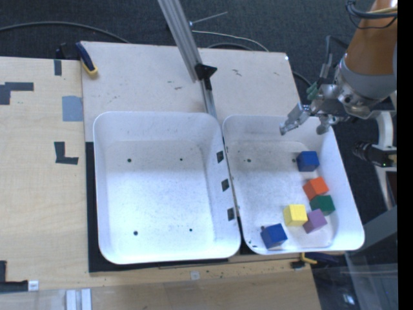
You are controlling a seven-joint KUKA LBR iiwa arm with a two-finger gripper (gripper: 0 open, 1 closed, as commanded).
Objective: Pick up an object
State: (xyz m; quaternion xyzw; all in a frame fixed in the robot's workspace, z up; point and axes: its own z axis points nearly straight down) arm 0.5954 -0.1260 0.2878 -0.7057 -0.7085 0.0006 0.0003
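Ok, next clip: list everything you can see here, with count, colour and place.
bins: two, white, side by side on the bench
blue cubes: two, one at the right bin's far side, one at its near edge
orange cube: one, right bin, below the far blue one
green cube: one, right bin, just below the orange
yellow cube: one, right bin, near side
purple cube: one, right bin, beside the yellow
pole: one, silver, slanting over the bench's far side
clamp: one, blue and yellow, bench's far left corner
gripper: one, grey, over the right bin's far right corner, fingers apart, holding nothing
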